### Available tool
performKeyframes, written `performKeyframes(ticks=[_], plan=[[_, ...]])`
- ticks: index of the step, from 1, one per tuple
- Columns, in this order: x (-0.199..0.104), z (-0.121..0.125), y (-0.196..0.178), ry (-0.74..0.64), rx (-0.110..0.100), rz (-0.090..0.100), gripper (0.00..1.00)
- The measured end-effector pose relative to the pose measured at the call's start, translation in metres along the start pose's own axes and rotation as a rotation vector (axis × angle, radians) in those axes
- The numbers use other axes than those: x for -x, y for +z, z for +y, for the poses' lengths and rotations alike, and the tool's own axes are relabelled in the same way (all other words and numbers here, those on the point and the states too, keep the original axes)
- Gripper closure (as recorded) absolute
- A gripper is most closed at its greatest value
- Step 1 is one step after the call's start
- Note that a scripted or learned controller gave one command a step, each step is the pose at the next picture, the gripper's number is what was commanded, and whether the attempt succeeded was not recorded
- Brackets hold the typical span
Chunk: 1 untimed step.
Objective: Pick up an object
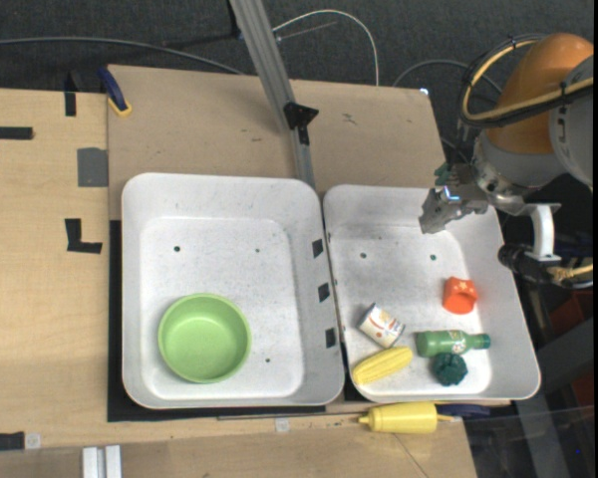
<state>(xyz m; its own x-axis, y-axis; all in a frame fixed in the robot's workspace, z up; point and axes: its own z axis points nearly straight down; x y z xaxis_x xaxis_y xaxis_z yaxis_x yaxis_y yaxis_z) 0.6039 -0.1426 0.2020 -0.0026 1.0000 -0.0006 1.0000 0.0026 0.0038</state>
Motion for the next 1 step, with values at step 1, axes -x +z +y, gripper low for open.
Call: performKeyframes(ticks=[1], plan=[[0.0071,-0.0064,-0.052,0.002,0.0,-0.001,1.0]])
